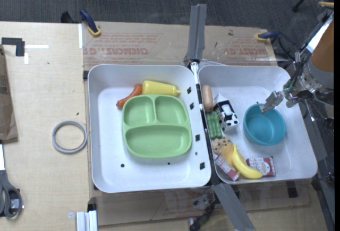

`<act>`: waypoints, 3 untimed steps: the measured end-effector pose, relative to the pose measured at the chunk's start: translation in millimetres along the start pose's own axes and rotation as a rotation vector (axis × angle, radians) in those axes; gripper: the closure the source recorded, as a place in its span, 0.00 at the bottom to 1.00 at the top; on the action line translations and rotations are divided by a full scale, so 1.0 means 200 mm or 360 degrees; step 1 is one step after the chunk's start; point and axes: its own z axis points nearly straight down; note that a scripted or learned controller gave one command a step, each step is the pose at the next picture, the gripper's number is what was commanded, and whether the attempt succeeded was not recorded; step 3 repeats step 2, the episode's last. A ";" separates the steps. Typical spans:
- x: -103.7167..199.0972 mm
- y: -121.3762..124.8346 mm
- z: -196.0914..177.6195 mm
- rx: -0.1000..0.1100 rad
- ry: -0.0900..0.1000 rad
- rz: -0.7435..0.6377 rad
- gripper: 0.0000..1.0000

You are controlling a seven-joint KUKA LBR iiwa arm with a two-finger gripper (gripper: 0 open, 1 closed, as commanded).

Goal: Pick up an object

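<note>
**Ana:** Objects for picking sit in both bins. Where is the gripper (272, 101)?

**Ben:** Over the right bin (297, 171), near its right wall, with the tips just above the far rim of the blue bowl (264, 127). The fingers look slightly parted with nothing between them.

**Ana:** What else lies in that bin?

**Ben:** Along its left wall, a hot dog (207, 97) toward the far end, then a black-and-white toy (227, 114) and a green ridged piece (213, 123). Near the front edge lie a cookie (221, 145), a banana (241, 163) and a red-and-white packet (263, 165), the banana touching both.

**Ana:** And the left bin (101, 134)?

**Ben:** A green divided plate (157, 126) fills its middle. Just behind the plate, toward the far wall, lie a carrot (129, 97) and a yellow bottle (158, 87), side by side.
</note>
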 end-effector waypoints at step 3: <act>0.50 -0.12 0.44 -0.0002 0.0001 0.0227 0.00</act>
